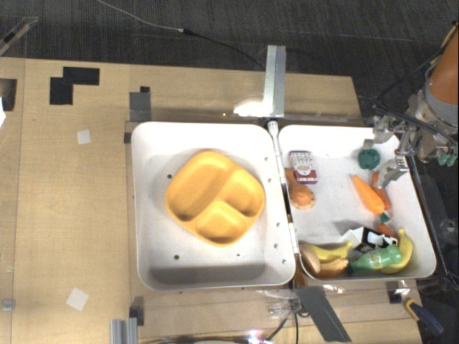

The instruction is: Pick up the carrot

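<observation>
The carrot [369, 194] is orange and lies at a slant on the floor of the right bin [330, 213], near that bin's right wall. My gripper [395, 162] hangs over the right bin's upper right corner, just above and to the right of the carrot's thick end. Nothing shows held in it. The grey arm with its orange band [443, 84] comes in from the right edge.
A teal round piece [368, 158] sits just left of the gripper. A small red-and-white box [303, 166] and an orange-brown food piece [303, 196] lie by the bin divider. Bananas [401, 253], a green item [369, 261] and more toys crowd the near edge. A yellow divided plate [215, 196] lies in the left bin [154, 264].
</observation>
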Controlling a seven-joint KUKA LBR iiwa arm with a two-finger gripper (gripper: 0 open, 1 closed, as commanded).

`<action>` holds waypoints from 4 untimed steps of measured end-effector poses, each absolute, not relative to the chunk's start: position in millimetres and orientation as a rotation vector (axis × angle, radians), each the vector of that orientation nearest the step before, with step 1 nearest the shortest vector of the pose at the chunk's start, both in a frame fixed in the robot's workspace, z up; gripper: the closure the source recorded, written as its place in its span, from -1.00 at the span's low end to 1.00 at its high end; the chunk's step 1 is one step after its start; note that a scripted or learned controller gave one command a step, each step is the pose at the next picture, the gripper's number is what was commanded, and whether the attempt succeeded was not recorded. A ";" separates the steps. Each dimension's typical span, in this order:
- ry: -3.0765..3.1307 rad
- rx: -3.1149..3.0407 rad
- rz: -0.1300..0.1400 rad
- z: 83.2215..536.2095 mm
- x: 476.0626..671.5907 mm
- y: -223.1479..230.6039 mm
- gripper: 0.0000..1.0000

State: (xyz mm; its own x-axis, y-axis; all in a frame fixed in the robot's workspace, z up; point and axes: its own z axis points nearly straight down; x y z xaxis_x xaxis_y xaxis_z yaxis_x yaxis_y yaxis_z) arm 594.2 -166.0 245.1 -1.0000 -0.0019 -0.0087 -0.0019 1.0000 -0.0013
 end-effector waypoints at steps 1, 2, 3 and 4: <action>3.122 0.132 -0.004 90.3 621.6 -197.3 -1.00; 3.130 0.023 -0.003 89.0 575.6 -164.6 -1.00; 3.119 0.014 -0.006 102.7 579.3 -163.5 1.00; 3.107 -0.318 -0.008 90.9 512.8 -173.5 1.00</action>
State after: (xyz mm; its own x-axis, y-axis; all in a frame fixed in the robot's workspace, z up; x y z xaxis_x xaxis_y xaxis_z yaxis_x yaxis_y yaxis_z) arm 512.8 -173.5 90.9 -0.9791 -0.2025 -0.0182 -0.2024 0.9793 -0.0068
